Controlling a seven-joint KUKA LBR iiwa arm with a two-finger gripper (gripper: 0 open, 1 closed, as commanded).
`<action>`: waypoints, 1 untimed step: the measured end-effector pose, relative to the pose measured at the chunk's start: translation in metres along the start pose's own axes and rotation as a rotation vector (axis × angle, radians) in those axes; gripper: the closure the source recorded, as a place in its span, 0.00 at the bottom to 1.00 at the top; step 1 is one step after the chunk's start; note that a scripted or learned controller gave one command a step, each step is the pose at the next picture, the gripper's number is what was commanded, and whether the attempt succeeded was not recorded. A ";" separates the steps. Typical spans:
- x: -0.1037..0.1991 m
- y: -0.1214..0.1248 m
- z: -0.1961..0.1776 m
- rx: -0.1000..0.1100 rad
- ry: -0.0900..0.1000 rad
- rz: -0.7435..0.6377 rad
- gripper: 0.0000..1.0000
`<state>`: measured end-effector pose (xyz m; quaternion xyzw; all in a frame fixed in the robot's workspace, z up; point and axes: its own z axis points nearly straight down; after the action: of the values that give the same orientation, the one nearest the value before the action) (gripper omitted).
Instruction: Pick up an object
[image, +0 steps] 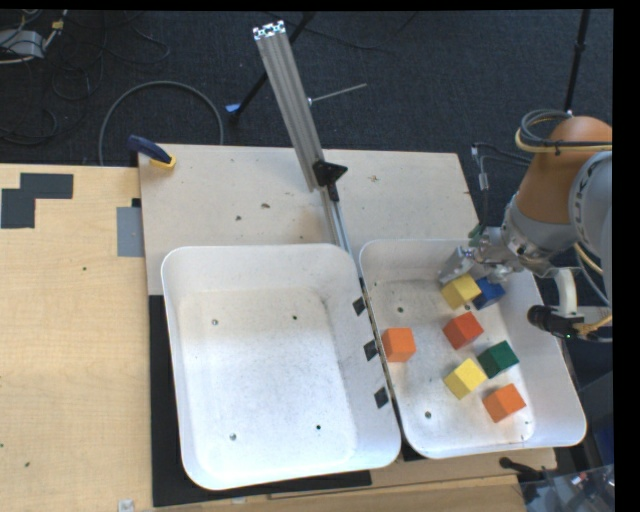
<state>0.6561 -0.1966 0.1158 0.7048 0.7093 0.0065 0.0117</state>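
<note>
The right bin (415, 290) holds several small blocks. A yellow block (461, 291) and a blue block (490, 293) touch each other near its back right. In front of them lie a red block (463, 330), a green block (497, 357), a second yellow block (465, 378) and an orange block (504, 401). Another orange block (399, 344) sits by the bin's left wall. My gripper (468, 262) reaches in from the right and hangs just behind and over the yellow and blue pair. Its tip is small and dark against the bin.
The left bin (260, 350) lies beside the right one, with black clips (368, 348) along the shared wall. A slanted aluminium post (293, 105) rises behind the bins. A blue and yellow clamp (150, 150) lies at the bench's back left corner.
</note>
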 end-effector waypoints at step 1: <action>-0.010 0.001 0.003 0.002 0.005 0.001 0.00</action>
<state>0.6571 -0.2070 0.1125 0.7052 0.7089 0.0075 0.0089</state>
